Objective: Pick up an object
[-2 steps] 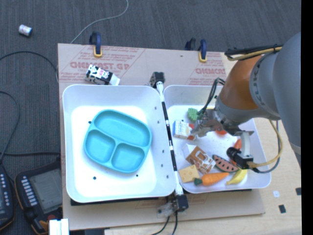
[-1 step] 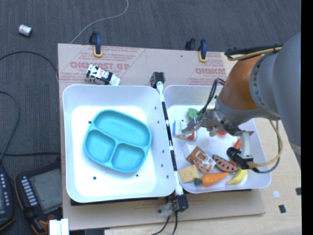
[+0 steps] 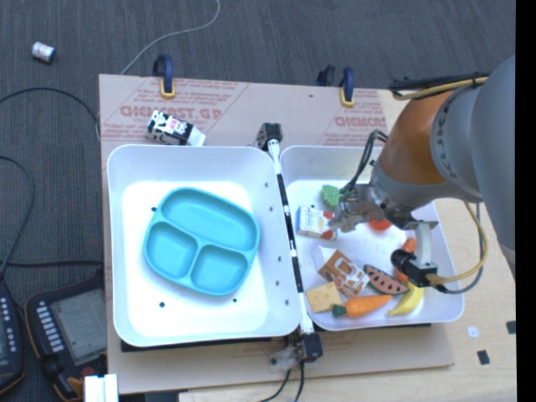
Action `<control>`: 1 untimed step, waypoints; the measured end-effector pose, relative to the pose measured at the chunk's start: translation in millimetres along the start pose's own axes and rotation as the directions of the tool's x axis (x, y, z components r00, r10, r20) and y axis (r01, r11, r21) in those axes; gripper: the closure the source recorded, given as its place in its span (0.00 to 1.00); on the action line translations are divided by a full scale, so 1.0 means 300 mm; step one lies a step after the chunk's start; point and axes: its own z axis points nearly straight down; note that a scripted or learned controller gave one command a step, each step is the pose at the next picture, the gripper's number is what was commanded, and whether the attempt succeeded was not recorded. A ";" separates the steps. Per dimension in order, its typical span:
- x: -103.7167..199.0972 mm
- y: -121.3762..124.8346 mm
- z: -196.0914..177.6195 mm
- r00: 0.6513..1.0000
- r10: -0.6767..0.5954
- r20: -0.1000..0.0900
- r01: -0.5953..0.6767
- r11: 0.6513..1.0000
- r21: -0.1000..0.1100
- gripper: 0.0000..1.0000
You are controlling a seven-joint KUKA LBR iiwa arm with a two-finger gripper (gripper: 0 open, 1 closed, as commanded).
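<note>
Blue divided plate (image 3: pixel 201 241): smooth plastic, slight gloss. Both white bins (image 3: pixel 117 224): glossy smooth plastic. Tabletop (image 3: pixel 243 111): matt board, wood-like, printed red lettering. Floor (image 3: pixel 335 23): dark grey carpet, rough weave. Arm's orange band (image 3: pixel 414 145): satin sheen.

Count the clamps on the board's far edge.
2. One blue-handled spring clamp sits at the far edge above the left white bin; the other above the right white bin. The arm may hide more.

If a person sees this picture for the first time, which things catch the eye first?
The big blue divided plate lies alone in the left bin. The grey and orange arm reaches over the right bin, its tool low beside a small white carton. A heap of toy food, with a carrot and a banana, fills that bin's near side.
</note>
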 end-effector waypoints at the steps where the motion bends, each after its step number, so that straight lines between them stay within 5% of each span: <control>1: 0.000 0.000 0.001 1.000 0.000 0.000 0.000 1.000 0.000 0.00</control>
